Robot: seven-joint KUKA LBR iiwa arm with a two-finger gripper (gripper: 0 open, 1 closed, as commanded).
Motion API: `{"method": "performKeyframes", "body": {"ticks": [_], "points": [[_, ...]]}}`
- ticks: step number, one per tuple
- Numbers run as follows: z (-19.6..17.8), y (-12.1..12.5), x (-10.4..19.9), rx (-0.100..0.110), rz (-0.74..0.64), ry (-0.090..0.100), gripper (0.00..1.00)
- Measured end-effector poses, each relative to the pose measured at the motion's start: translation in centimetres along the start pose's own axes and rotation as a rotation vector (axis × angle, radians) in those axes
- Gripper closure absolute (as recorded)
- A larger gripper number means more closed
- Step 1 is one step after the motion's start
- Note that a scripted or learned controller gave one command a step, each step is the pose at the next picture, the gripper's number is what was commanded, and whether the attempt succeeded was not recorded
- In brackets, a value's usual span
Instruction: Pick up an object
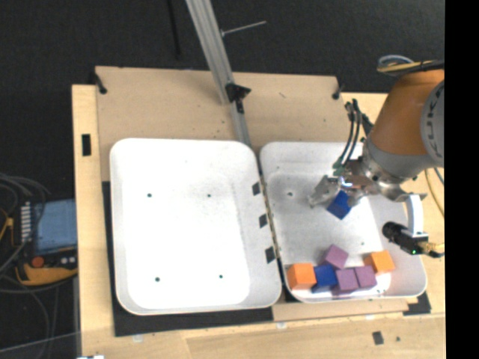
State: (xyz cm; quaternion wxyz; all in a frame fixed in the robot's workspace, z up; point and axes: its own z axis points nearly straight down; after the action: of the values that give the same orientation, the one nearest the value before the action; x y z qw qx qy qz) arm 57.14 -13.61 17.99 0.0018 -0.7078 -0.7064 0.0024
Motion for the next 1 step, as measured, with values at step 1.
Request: {"method": "performKeyframes", "body": {"ticks": [1], "points": [[4.32, 0.4, 0.0, -0.002, 0.001, 0.0, 0.0]]}}
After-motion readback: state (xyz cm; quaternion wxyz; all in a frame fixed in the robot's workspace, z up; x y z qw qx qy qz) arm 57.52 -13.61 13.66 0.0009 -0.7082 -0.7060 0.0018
